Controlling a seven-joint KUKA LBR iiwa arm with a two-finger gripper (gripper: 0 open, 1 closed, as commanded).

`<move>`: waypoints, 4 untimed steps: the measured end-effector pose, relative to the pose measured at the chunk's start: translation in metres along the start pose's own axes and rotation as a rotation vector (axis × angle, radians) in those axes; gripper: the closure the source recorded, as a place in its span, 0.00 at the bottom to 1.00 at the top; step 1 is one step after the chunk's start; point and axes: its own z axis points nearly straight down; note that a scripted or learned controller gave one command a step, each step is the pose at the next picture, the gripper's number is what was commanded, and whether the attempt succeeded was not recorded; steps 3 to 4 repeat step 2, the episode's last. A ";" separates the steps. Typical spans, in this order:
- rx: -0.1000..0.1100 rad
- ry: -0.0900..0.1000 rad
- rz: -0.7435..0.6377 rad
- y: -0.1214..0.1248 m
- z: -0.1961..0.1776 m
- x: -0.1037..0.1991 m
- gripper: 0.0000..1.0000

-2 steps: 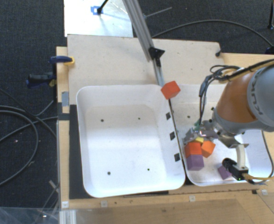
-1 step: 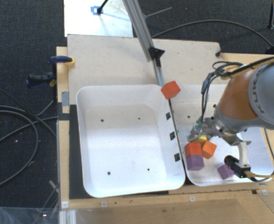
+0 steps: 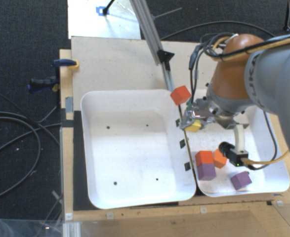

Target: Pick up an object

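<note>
Gripper [image 3: 193, 121] at the left edge of the right bin [image 3: 278, 179], over a yellow block [image 3: 194, 126].

Finger state cannot be determined; the yellow block lies just under the tool, and whether it is gripped cannot be determined. An orange cube [image 3: 181, 95] sits on the rim at the bin's far-left corner. Near the front edge lie a red-orange block [image 3: 203, 158], an orange block [image 3: 219, 158] and two purple blocks [image 3: 206, 172] [image 3: 240, 180]. Recommended: centre over one block, keep clear of the rim, confirm hold before lifting.

Two bins [image 3: 135, 147] side by side, several blocks [image 3: 206, 164] clustered in the right one, perhaps touching
</note>
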 end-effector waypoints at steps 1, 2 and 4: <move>0.008 -0.004 0.009 0.012 0.005 -0.013 1.00; 0.002 -0.003 0.002 0.087 0.005 0.054 1.00; 0.002 -0.003 0.002 0.087 0.005 0.054 1.00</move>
